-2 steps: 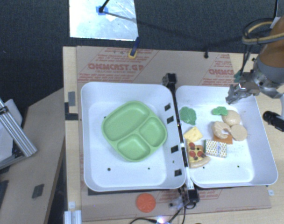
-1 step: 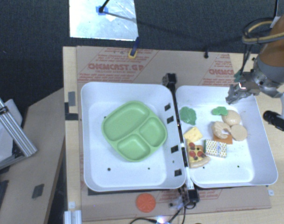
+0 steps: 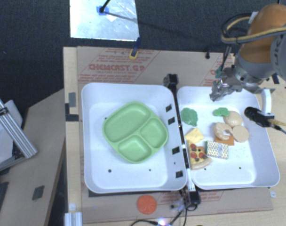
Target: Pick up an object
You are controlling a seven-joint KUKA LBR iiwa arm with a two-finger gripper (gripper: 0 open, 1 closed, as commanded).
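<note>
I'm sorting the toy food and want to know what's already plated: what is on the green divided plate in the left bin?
The green plate lies in the left bin with all three compartments bare. The toy food sits in the right bin. What lies beneath the plate is covered.

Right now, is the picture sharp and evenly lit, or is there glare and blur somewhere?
In the camera view, light is soft and even; the green plate and the toy food, like the pizza slice, throw faint shadows. The shiny sheet at the top glares pale. The white bins look bright, nearly washed out. The gripper looks a bit soft, details hard to read.
</note>
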